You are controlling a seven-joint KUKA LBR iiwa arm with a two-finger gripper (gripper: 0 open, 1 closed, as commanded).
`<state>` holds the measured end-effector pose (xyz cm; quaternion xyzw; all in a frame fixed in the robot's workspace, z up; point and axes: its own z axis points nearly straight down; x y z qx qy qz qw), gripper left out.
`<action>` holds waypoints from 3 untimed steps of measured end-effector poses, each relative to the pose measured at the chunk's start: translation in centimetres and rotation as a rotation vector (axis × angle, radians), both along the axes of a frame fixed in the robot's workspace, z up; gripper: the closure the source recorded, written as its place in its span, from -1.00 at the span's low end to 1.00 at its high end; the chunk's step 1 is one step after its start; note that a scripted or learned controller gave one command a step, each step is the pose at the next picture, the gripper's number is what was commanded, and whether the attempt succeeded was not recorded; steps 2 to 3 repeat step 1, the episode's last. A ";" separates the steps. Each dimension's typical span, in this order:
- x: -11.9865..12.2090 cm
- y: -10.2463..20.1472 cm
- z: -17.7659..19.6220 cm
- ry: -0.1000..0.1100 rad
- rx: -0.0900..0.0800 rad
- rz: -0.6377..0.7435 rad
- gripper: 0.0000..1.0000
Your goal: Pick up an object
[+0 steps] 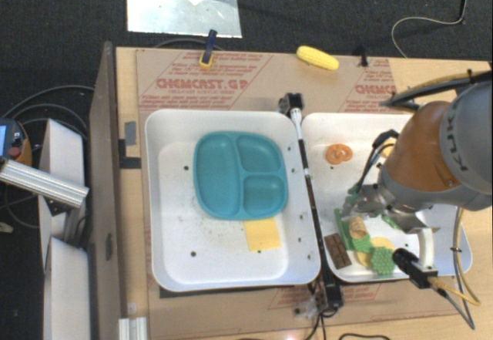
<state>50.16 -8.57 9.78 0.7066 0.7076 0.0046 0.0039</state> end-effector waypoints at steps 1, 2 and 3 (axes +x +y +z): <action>7.4 6.2 9.2 -0.002 -0.001 0.011 1.00; 7.4 6.2 9.2 -0.002 -0.001 0.011 1.00; 7.4 6.2 9.2 -0.002 -0.001 0.011 1.00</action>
